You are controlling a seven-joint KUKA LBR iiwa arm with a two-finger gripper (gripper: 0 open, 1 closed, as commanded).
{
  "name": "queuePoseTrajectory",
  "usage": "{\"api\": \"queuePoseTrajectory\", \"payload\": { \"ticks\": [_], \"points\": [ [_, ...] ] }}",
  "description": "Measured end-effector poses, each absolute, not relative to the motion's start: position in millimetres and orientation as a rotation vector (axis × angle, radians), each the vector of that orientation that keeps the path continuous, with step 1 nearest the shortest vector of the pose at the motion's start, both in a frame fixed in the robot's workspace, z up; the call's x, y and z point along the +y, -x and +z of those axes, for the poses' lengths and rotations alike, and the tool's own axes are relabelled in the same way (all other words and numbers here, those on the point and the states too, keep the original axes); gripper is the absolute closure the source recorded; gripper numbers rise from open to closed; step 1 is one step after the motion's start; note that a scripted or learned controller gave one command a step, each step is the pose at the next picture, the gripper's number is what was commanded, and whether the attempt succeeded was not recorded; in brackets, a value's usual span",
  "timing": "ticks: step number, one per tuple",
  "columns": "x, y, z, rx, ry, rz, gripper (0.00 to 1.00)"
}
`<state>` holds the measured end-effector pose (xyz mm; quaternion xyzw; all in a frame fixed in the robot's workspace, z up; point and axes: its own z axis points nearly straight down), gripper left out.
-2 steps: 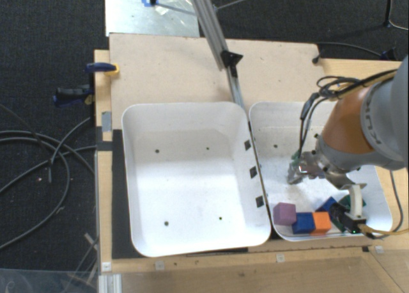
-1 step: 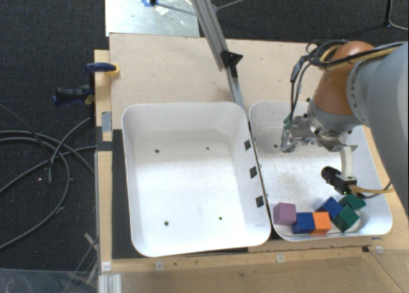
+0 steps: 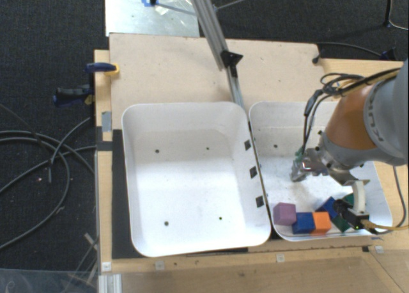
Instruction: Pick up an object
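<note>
From the camera view above the table (image 3: 192,68), the arm (image 3: 358,125) reaches in from the right and hangs over the right bin (image 3: 275,125), its gripper (image 3: 300,169) low over bare bin floor. How far the gripper is open cannot be told from this slant, and nothing is seen caught in it.

The things worth picking lie in a tight cluster toward the near edge of the bin, below and to the right of the gripper: a purple block (image 3: 285,213) nearest it, then a blue block (image 3: 303,222) touching an orange block (image 3: 321,221), with a darker blue piece (image 3: 328,206) and a green piece (image 3: 342,222) just beyond them.

The likely trouble is position: the gripper stands apart from the cluster, so a descent here would probably close on nothing. If it does shift over, the blocks sit so close together that it may land on top of one, or shove a neighbour against the bin wall rather than straddle a single block. The left bin (image 3: 192,176) lies well off to the gripper's left.
</note>
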<state>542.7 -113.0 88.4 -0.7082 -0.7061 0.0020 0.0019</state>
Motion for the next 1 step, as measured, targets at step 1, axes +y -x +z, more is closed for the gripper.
{"api": "queuePoseTrajectory", "payload": {
  "ticks": [1],
  "points": [
    [-183.5,-610.4,92.2,-2.229,2.228,-0.003,1.00]
  ]
}}
